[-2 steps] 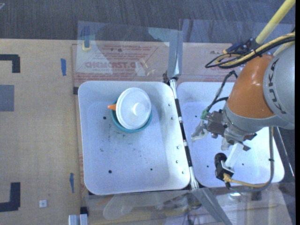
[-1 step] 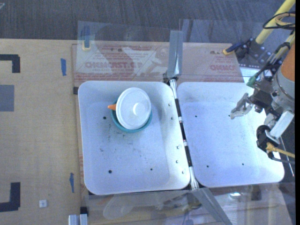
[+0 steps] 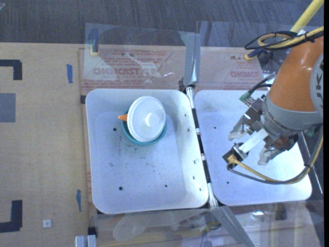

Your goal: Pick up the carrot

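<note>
Only a small orange tip of the carrot [image 3: 122,118] shows in the left bin [image 3: 103,179]. It pokes out to the left from beneath a white bowl [image 3: 147,119] that sits upside down on a teal dish [image 3: 134,137]; the rest of the carrot is hidden. My gripper [image 3: 252,144] hangs over the right bin [image 3: 216,112], far to the right of the carrot. Its two pale fingers [image 3: 237,133] are spread apart, open, with nothing between them.
A metal divider [image 3: 197,138] separates the two bins. A yellow-and-black cable [image 3: 267,178] loops below the wrist over the right bin. Clear plastic sheeting [image 3: 139,60] lies behind the bins, and the cardboard bench [image 3: 41,138] extends to the left.
</note>
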### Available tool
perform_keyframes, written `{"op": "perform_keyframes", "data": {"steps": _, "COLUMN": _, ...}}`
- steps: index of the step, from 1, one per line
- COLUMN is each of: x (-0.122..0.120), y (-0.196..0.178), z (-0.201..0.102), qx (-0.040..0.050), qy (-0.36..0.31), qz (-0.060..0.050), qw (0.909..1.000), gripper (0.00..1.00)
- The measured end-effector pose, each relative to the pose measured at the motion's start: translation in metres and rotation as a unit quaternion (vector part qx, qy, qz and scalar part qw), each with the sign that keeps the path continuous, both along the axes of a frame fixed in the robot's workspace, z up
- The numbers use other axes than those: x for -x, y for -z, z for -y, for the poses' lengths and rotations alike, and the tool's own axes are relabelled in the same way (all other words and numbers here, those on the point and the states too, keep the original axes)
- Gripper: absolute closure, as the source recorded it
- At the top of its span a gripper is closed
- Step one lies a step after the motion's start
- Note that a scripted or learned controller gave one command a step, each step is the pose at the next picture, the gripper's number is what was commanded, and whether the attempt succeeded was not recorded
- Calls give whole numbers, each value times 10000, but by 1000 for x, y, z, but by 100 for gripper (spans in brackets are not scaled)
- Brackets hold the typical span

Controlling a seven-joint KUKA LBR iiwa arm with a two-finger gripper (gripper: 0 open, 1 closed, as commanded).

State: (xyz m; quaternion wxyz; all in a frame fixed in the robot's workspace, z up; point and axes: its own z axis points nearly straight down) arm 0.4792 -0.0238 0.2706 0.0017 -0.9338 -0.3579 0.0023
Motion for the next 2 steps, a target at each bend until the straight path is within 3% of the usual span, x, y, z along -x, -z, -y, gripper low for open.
{"op": "perform_keyframes", "data": {"steps": 1, "x": 1, "y": 87, "z": -45, "qx": 5, "qy": 1209, "qz": -11, "qw": 9927, "gripper": 0}}
{"op": "perform_keyframes", "data": {"steps": 2, "x": -67, "y": 87, "z": -84, "qx": 12, "qy": 628, "qz": 11, "qw": 9980, "gripper": 0}}
